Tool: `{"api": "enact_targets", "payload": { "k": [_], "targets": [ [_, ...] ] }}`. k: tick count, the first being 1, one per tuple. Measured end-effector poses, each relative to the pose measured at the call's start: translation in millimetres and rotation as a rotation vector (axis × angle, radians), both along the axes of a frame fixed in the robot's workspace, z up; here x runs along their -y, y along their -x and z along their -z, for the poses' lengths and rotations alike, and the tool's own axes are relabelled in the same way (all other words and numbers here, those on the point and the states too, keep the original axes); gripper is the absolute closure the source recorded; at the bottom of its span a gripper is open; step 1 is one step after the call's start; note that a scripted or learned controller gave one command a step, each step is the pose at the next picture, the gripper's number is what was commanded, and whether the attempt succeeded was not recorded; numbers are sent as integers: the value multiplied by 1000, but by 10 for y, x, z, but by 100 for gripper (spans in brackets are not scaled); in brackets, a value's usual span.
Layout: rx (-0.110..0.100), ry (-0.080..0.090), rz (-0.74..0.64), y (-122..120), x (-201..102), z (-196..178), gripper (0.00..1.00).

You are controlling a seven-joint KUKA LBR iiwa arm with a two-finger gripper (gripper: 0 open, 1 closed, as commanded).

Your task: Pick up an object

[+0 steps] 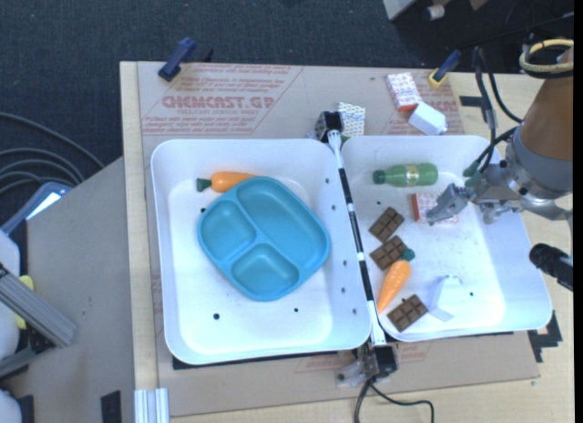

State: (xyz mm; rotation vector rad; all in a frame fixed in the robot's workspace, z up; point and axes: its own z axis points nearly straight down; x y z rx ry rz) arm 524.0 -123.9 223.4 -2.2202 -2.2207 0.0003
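Green bottle [406, 175] lies sideways, seemingly white-capped, beside pincer [444, 209].

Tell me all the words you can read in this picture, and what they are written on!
"CHEMCAST G P": big red letters on the brown board under the bins; the last letters are unsure.
Small red lines above and below those letters: too blurred to read.
Green bottle, yellow label: too small to read.
Small red and white box on the board: print too small to read.
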Motion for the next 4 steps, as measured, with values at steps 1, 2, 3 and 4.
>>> {"api": "enact_targets", "payload": {
  "k": [1, 2, 3, 4],
  "targets": [
    [-2, -1, 1, -57, -218, 1211, 0],
    [-2, -1, 1, 287, -232, 1394, 0],
    [0, -1, 2, 284, -235, 1295, 100],
    [1, 0, -1, 94, -750, 389, 100]
  ]
}}
